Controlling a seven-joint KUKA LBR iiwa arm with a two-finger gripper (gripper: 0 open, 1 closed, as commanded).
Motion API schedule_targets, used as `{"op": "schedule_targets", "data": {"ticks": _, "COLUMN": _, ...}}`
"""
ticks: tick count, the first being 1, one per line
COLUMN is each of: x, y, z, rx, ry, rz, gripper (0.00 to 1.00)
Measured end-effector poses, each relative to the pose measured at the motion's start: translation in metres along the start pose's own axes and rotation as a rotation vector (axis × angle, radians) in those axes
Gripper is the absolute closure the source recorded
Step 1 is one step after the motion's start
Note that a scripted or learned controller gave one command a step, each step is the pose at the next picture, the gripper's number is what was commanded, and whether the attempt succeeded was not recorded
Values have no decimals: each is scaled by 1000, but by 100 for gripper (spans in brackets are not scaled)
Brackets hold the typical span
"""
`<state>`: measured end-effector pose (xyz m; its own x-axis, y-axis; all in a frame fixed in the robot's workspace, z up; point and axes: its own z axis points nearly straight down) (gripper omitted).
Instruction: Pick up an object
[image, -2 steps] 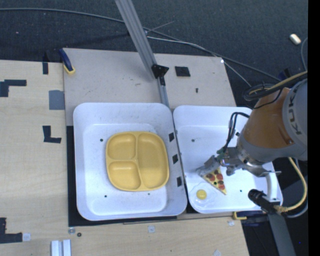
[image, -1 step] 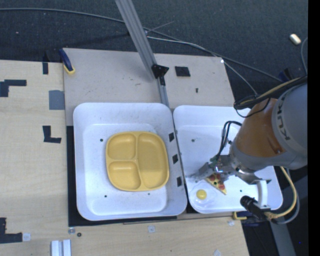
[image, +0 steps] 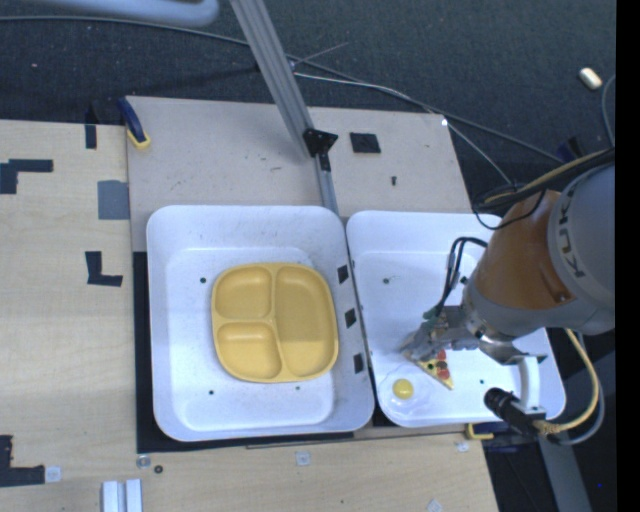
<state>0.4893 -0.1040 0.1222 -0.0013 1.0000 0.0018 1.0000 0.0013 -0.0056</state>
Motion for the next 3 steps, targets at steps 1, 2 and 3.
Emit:
{"op": "schedule_targets", "data": {"ticks": 1, "x": 8, "y": 4, "z": -59, "rx": -9, "ry": -2, "rz": -1, "gripper": 100}}
{"op": "schedule_targets", "data": {"ticks": 2, "x": 8, "y": 5, "z": -91, "rx": -8, "ry": -2, "rz": 0, "gripper": 100}}
{"op": "schedule_targets", "data": {"ticks": 3, "x": 64, "y": 6, "z": -85, "rx": -3, "ry": 0, "rz": -5, "gripper": 100}}
